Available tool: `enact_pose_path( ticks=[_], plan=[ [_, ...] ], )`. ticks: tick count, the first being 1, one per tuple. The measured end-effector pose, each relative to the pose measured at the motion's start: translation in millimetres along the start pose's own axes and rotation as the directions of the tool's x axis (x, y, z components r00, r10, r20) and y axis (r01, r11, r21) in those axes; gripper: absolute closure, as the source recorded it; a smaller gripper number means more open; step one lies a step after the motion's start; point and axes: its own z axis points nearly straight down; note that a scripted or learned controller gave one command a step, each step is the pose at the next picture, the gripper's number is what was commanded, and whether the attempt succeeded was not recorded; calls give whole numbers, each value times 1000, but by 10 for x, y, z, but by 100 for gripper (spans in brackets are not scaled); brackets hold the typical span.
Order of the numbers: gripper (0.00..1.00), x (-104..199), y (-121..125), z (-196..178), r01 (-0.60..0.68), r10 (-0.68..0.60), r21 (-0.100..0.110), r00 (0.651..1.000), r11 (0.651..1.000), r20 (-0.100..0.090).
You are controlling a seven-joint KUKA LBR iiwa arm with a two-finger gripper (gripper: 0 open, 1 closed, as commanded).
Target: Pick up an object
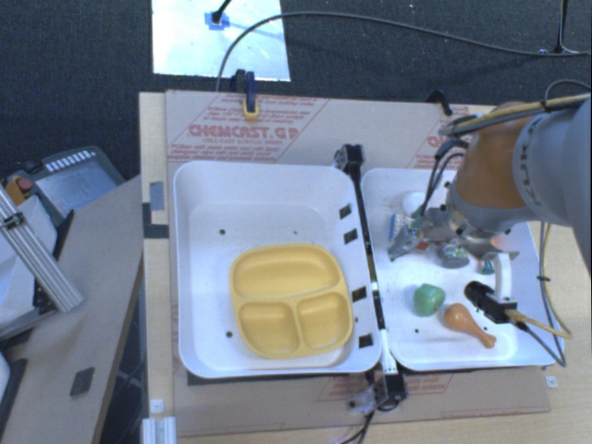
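The bench carries a cardboard sheet with red print, and the two white bins sit on it side by side. The left bin is the bigger of the two as I see them. A yellow tray with three compartments lies flat in its front half, nearer the wall shared with the other bin than the far left wall.

My arm comes in from the right over the right bin, the orange band sitting above the bin's back right part. The wrist leans down and to the left.

My gripper is low over the middle left of the right bin, near the dividing wall. I cannot tell whether it is spread or closed, and I see nothing clearly gripped in it.

The things to pick all lie in the right bin. A tan, pear-shaped object lies on its side near the front, narrow end toward the front right. A green lump sits just beside its rounded end, to the left, and in front of my gripper, apart from it. A small white object rests toward the back, just behind my gripper.

A yellow-and-black clamp grips the sheet's back edge.
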Motion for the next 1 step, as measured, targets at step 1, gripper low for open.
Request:
enact_pose_path(
  ticks=[1],
  plan=[
    [100, -6, 21, -142, 0, 0, -7, 1000, 1000, 1]
  ],
)
